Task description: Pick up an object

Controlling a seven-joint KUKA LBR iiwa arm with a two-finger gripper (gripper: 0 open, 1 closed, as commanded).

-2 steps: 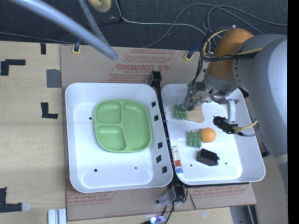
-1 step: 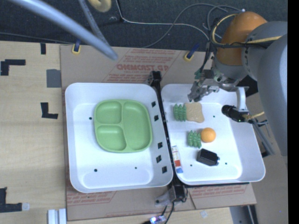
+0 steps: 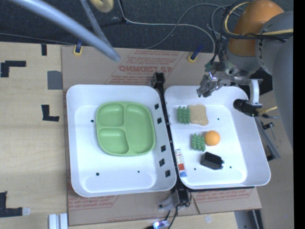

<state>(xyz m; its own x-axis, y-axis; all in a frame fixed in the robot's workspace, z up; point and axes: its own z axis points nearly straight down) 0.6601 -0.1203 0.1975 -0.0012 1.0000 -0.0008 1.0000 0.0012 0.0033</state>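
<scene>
Gripper above the right bin's far edge; pickable items lie nearer the camera, below it.

Near to far in the right bin: black block, orange ball touching a green ridged piece, then the tan bread slice beside a second green piece. The gripper hovers just beyond the bread slice, holding nothing; its finger spread cannot be told, the view being blurred.
</scene>
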